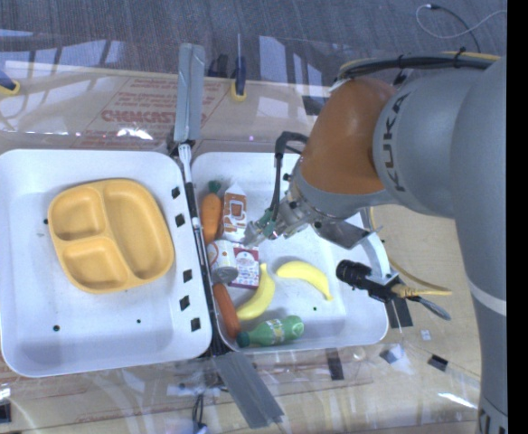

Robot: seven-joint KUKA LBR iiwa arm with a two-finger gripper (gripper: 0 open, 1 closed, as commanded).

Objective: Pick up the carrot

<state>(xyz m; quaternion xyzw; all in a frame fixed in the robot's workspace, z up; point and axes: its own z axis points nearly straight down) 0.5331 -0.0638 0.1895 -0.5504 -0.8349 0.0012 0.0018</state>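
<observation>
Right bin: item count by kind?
Carrots: 2, the second near the bin's front edge
Bananas: 2, the other beside it
Small cartons: 2, the second below the first
Green bottle: 1
Total: 7

grey arm [427, 134] reaches leftward, claw [266, 229] angled down low.

The tabletop [427, 242] bears two shallow white bins, the left bin [20, 333] touching the right bin [359, 319].
</observation>
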